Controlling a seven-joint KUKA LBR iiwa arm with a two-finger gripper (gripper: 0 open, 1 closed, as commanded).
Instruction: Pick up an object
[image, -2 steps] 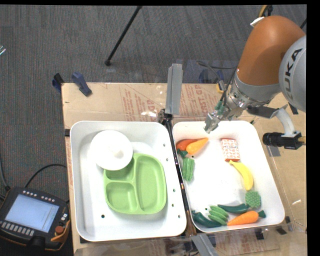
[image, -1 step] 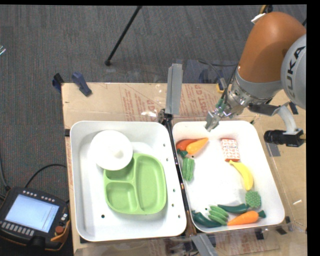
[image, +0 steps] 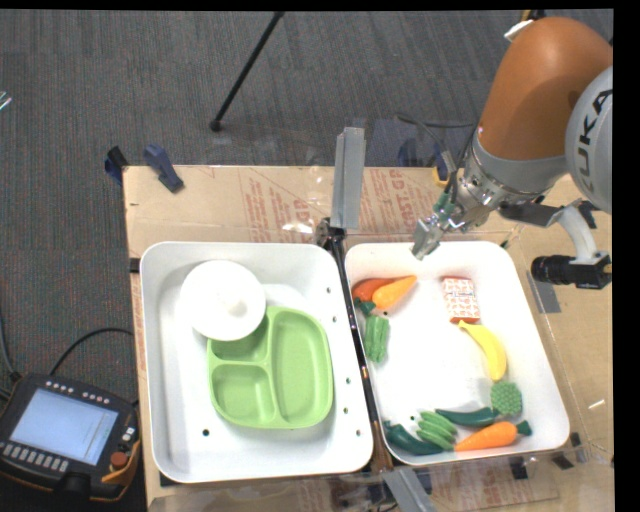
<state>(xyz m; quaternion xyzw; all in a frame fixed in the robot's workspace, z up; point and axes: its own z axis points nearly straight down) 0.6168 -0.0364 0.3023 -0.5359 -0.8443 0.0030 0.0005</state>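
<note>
The right bin (image: 530, 330) holds several toy foods. An orange carrot (image: 392, 291) lies at its upper left beside a green vegetable (image: 377, 336). A small red and white box (image: 460, 298) sits near the top middle, with a yellow banana (image: 487, 349) below it. Along the bottom lie a green broccoli piece (image: 506, 399), another carrot (image: 487, 436) and dark green vegetables (image: 437, 428). My gripper (image: 430, 238) hangs over the bin's far rim, up and right of the upper carrot, with nothing seen between its fingers.
The left bin (image: 165, 400) carries a light green divided plate (image: 272, 368) and a white round bowl (image: 222, 298) at its upper left. A grey upright post (image: 348, 180) stands behind the gap between bins. A teach pendant (image: 65, 432) lies at lower left.
</note>
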